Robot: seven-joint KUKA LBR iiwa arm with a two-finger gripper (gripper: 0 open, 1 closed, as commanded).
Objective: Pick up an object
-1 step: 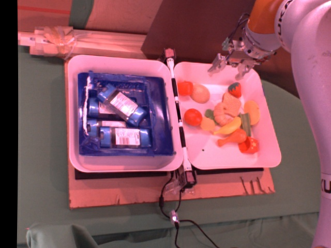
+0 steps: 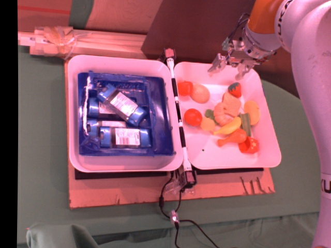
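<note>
White plastic forms both shallow bins, which sit side by side on a brown board [image 2: 124, 190] over the green table [image 2: 46, 138], touching along a black-and-white divider strip [image 2: 178, 112]. The left bin [image 2: 75, 71] holds a dark blue tray [image 2: 160, 133] that fills most of its floor, leaving a narrow white margin at every wall; blue bottles [image 2: 121, 105] with pale labels lie crowded inside the tray, one slanted across the others. The right bin [image 2: 269, 154] carries a loose heap of toy food gathered in its middle and left part: an orange tomato-like ball [image 2: 193, 117], a pale egg-shaped piece [image 2: 200, 93], a yellow banana [image 2: 228, 127], a red strawberry [image 2: 235, 89], a red pepper [image 2: 249, 145] and other small pieces pressed together. Bare white floor lies along that bin's near edge and its near-left corner, and a thinner strip runs along the far wall. The claw [image 2: 234, 61] hangs above the far rim of the right bin, beside the strawberry but apart from it, with the grey arm [image 2: 310, 61] running down the right side. Its fingers look spread apart and nothing sits between them. Pale wooden slats [image 2: 88, 43] lie beyond the left bin, and black cables [image 2: 176, 211] trail off the board's near edge.
</note>
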